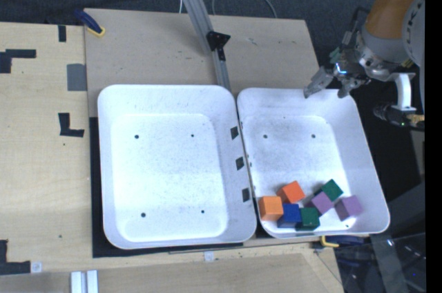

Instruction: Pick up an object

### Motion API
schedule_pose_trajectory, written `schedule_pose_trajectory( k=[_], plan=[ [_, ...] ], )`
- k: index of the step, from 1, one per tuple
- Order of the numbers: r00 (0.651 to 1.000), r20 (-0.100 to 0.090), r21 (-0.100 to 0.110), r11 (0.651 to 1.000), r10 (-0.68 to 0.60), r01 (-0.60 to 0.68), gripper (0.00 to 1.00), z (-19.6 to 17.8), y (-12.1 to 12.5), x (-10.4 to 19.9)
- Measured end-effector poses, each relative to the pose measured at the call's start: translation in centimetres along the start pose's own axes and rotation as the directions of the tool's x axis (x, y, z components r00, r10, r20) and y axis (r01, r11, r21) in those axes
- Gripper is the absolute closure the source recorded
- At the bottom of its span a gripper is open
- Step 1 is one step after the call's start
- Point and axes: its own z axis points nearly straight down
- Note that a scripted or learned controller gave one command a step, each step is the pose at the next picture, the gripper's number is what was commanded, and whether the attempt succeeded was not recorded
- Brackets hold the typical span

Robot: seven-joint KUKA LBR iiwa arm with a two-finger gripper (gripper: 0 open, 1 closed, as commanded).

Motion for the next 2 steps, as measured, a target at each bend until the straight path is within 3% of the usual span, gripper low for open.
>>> schedule_pose_trajectory(
  k=[1, 2],
  plan=[
    [1.000, 0.000, -0.004, 1.000, 0.004, -0.004, 0.00, -6.5, -6.6, -1.4],
    [1.000, -0.002, 0.001, 1.000, 0.001, -0.001, 0.00, 11.4, -10.7, 2.0]
  ],
)
